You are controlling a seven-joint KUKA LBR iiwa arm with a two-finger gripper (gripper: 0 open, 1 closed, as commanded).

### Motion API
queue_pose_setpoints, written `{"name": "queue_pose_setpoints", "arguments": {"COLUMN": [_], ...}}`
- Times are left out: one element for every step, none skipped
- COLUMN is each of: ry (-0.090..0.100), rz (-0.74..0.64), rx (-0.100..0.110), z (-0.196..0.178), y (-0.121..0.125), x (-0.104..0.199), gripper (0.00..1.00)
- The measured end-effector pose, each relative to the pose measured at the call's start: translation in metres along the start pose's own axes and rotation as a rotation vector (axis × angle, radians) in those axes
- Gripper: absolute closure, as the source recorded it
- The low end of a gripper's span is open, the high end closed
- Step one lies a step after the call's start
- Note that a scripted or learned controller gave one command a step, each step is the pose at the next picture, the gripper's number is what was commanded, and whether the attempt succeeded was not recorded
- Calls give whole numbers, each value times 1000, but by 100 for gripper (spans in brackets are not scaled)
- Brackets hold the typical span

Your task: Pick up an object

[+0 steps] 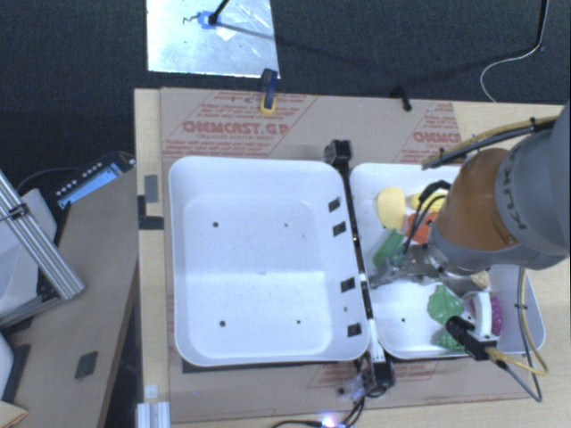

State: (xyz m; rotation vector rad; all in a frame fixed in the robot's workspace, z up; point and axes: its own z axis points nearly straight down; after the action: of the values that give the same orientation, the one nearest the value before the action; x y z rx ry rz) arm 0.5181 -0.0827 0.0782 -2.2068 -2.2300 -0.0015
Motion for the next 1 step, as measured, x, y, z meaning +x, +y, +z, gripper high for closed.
{"name": "queue_pose_setpoints", "arguments": {"ry": [-4], "rz": [13], "rx": [-1], "z": [-6], "y": [-34], "x": [-50], "gripper": [0]}}
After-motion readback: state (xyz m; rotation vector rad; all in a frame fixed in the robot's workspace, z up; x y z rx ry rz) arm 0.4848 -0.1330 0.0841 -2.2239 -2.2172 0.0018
